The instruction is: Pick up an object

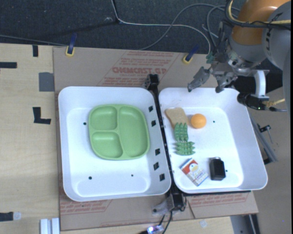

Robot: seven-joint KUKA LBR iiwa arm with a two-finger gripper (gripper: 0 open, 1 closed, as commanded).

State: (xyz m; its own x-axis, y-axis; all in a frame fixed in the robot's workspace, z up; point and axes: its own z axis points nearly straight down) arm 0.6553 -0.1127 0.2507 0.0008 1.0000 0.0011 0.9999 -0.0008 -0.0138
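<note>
Gripper (209, 83) hovers over the right bin's (244, 130) far rim, fingers spread and seemingly empty; orange ball (198, 121) sits below, likely the target.

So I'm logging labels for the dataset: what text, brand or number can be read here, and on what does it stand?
Red print on the cardboard sheet under the bins: several lines, too blurred to read for certain.
Small carton in the right bin: red and white picture, any words too small to read.
Nothing else bears legible text.
</note>
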